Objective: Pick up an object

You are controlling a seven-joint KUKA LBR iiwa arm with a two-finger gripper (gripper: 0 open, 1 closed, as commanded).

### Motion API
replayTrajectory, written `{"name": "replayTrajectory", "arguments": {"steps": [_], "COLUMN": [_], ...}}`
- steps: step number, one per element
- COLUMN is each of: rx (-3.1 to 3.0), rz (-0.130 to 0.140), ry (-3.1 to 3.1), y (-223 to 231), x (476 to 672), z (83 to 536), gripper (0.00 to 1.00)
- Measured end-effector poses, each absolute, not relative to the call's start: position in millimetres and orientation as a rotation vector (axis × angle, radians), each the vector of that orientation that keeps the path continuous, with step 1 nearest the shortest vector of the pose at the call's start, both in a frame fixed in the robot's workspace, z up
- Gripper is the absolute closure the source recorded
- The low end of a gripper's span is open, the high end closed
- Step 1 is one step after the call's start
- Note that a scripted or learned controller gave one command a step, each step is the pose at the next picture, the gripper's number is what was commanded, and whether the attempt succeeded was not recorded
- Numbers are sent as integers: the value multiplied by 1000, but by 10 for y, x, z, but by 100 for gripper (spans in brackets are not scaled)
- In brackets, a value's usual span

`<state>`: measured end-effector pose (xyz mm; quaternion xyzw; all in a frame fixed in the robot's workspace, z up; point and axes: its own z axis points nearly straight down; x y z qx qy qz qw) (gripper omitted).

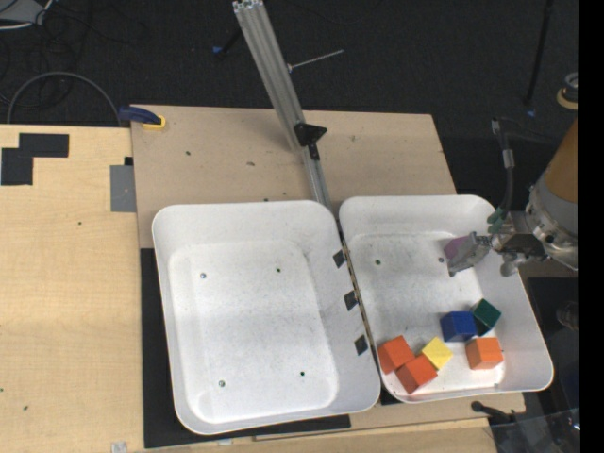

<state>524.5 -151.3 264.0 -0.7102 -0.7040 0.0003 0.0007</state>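
My gripper (464, 256) reaches into the right bin (415, 217) from the right, over its upper right part. A small purple block (460, 246) sits at its tip, with a grey finger (462, 264) right below it, so the gripper looks shut on the block. Other blocks lie together at the bin's near right corner: a blue one (458, 326), a dark green one (487, 314), a yellow one (437, 353), an orange one (484, 352) and two red-orange ones (395, 352) (416, 373).
The left bin (189, 243) lies beside the right one, with black clips (350, 299) along the shared rim. A slanted aluminium rail (278, 83) rises behind the bins. Wooden bench surface (57, 281) stretches to the left.
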Motion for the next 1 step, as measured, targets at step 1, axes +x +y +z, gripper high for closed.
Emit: {"name": "replayTrajectory", "arguments": {"steps": [1], "rx": [-2217], "rz": [9], "ry": [-2208], "y": [-963], "x": [4875], "z": [1597], "gripper": [0]}}
